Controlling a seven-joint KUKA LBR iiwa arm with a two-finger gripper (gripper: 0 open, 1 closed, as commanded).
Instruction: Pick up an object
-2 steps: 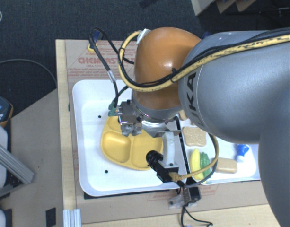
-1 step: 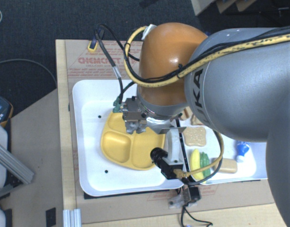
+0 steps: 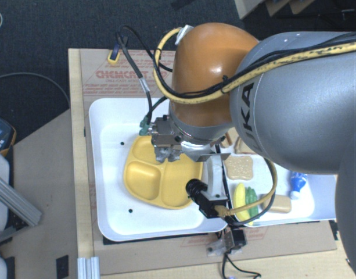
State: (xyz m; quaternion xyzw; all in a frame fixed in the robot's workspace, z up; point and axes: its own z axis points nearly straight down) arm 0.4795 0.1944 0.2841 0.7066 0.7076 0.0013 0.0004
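Yellow tray (image 3: 151, 182) lying in left bin (image 3: 105, 156), near its middle-right, w/ divided compartments facing up. Partly covered by arm's wrist (image 3: 192, 132) from above. Claw somewhere below wrist, hidden by arm body; can't tell its state, nor whether anything is between its parts.

Handling, judged from look: moulded plastic, prob. light, stiff, smooth & a bit slippery. Wide, shallow shape, so too broad to span across. Best hold likely on raised rim or on ridge betw. compartments, pinching thin wall from above. Flat floor of compartments gives nothing to pinch. Off-centre rim pinch likely to let tray tilt or swing on lift; not fragile, so a drop costs little.

Right bin (image 3: 323, 205) w/ smaller bits: tan bread-like slice (image 3: 238, 167), yellow-green piece (image 3: 244, 199), pale block (image 3: 276, 203), blue-white item (image 3: 298, 185). All small, prob. light, easier to span than tray. Bins on counter (image 3: 85, 86) w/ cardboard sheet under.
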